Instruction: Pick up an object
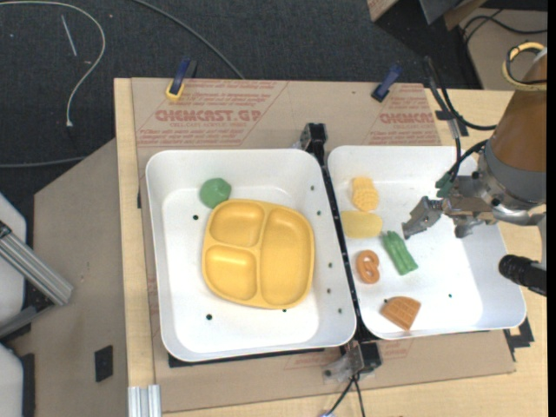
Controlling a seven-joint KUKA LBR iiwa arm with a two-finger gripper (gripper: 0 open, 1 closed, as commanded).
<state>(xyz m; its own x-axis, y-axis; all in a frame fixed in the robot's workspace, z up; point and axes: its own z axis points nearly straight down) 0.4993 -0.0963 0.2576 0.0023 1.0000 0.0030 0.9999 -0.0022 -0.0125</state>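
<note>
The gripper [423, 218] hovers over the right bin [486, 315], apparently released and grasping nothing. This looks like the approach step: the green toy pickle [400, 254] lies just below-left, calling for descent.

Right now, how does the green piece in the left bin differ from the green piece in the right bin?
The green piece in the left bin is rounded and lumpy, while the green piece in the right bin is long and narrow, lying at a slant. The rounded one touches the yellow divided plate; the long one lies apart from any plate, between a pale yellow piece and the hand. Both are green and rest on a white bin floor.
</note>
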